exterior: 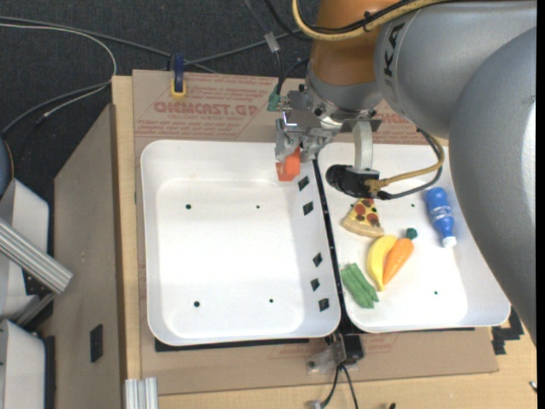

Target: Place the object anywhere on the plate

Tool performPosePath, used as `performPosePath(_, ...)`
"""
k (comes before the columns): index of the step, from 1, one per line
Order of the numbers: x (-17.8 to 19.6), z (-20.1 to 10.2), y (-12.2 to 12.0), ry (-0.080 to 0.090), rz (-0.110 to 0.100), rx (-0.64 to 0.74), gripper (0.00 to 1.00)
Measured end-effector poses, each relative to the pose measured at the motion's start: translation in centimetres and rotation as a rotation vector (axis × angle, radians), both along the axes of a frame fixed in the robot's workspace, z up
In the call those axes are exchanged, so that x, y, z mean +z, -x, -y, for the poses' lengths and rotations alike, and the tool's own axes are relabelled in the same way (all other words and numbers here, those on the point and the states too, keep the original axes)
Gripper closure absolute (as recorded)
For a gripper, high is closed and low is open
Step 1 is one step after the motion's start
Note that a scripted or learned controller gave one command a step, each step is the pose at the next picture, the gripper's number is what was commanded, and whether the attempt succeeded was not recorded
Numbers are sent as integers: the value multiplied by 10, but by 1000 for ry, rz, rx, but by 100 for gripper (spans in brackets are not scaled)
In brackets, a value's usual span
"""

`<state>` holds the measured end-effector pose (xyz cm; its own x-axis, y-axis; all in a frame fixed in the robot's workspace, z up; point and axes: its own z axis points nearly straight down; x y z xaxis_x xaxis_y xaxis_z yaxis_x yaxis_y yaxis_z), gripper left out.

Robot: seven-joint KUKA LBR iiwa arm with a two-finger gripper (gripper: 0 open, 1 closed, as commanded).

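Note:
My gripper (289, 155) hangs over the far right corner of the left bin (170, 254), close to the divider between the bins. A small orange-red block (288, 168) sits between its fingertips, and the gripper is shut on it. The block seems to be lifted slightly above the bin floor. The grey arm with its orange band (358, 7) reaches in from the upper right and hides the far edge of the right bin.
The right bin (451, 296) holds a pizza slice (364, 217), a yellow banana (380, 259), an orange carrot (398, 257), green beans (359, 285) and a blue bottle (440, 215). A black part with a yellow cable (349, 180) hangs near the pizza slice.

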<state>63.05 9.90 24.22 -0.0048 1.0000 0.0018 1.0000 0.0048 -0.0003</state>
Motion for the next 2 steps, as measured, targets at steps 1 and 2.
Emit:
performPosePath(1,-18,-56,9,0,-5,1,100)
performPosePath(2,-17,-53,8,1,-3,-4,0)
